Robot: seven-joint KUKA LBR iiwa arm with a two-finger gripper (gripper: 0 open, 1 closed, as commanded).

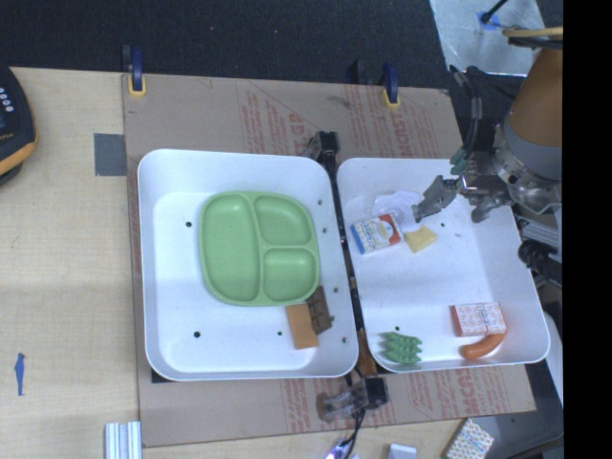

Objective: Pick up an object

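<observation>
The open, empty claw (457, 199) hangs over the right glossy white bin (507, 285), near a pale yellow wedge (420, 239) and small printed carton (375, 233).

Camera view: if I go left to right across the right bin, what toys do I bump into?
Blue-and-red packet → green toy → yellow piece → gripper → orange sausage.

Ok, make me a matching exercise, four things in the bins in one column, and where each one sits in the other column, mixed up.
Things:
1. green divided plate
2. green toy vegetable
3. yellow wedge
4. brown block

Places:
A. right bin, near front edge
B. left bin, just in front of the plate
C. middle of the left bin
D. right bin, below the claw

Pairs: 1-C, 2-A, 3-D, 4-B
</observation>
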